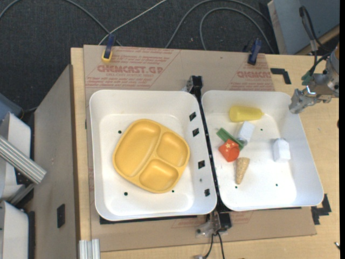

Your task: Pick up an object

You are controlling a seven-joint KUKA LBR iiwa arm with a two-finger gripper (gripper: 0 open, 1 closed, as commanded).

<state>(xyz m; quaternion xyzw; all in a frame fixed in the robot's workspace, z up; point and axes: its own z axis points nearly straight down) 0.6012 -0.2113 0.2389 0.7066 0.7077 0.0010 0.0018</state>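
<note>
You are looking down at a slant on a desk carrying two shallow white bins side by side. The left bin holds one yellow divided plate, lying flat near its middle. The right bin holds the pickable things, loosely scattered so each has free space around it: a yellow lump toward the far side, a small white block and a green piece touching a red strawberry-like toy, a tan cone just below, and a white object apart to the right. The claw hangs at the right bin's far right corner, above its rim, near nothing. You cannot tell whether it is open or closed; nothing is seen in it.
</note>
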